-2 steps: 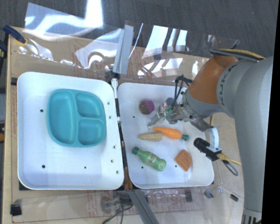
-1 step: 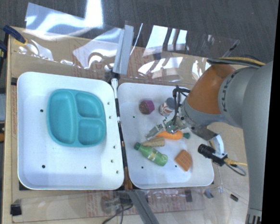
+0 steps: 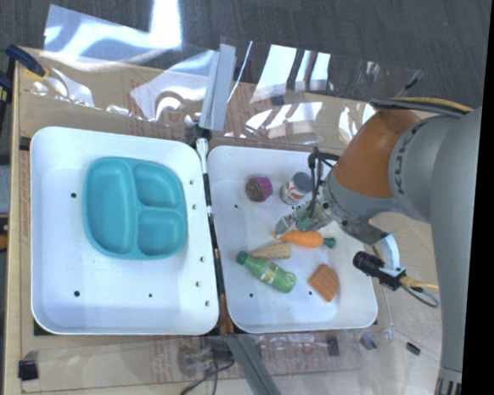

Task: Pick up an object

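Two shallow white bins of smooth moulded plastic sat side by side on the counter (image 3: 91,342), each with rounded corners and a raised rim. The left bin (image 3: 47,245) carried a turquoise divided tray (image 3: 135,207), glossy, with three compartments and soft rounded edges. The right bin (image 3: 348,315) held a scatter of small toy foods. A purple, roughly cubic piece (image 3: 259,188) lay near the back wall. Just beside it, toward the arm, stood a small round can (image 3: 298,189) with a pale, red-marked top. Mid-bin lay an orange carrot (image 3: 302,238), smooth and tapered, with a green stub at its right end. A tan, ridged cone (image 3: 271,250) lay just beside the carrot's left tip. Nearer the front, a green bottle (image 3: 267,272) with a yellowish label lay on its side, slanted. An orange-brown flat wedge (image 3: 325,282) rested near the front right corner. The grey arm (image 3: 428,164) reached in from the right, its orange band (image 3: 371,155) curving above the wrist, angled down over the right bin. The pincer (image 3: 308,212) sat low, just above the carrot and near the can; whether it was released or clenched could not be told. A black cylindrical fitting (image 3: 374,265) jutted out below the wrist, over the bin's right edge.
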`<state>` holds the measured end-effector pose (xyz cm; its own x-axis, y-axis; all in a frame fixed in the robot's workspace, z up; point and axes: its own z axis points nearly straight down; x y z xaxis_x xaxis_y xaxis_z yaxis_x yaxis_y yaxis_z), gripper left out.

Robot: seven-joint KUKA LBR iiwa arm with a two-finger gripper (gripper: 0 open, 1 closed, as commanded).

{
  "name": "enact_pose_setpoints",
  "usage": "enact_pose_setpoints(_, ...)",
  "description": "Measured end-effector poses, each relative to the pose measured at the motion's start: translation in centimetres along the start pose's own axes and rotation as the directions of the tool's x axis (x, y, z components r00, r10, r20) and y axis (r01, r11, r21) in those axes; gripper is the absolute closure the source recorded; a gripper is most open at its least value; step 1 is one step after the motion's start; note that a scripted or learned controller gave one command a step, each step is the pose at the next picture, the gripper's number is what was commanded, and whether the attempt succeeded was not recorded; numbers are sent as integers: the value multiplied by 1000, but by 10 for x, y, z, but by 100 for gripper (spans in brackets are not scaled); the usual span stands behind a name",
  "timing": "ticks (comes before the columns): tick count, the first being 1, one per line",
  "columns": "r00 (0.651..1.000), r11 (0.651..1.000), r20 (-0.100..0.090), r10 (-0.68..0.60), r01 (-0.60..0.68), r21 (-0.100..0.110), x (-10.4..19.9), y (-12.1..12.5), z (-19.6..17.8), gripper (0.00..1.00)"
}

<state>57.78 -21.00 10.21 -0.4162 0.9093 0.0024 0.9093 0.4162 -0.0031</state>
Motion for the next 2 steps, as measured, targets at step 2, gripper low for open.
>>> enact_pose_setpoints(2, 985, 985, -2, 173, -173, 1, 3, -9, 4, 0)
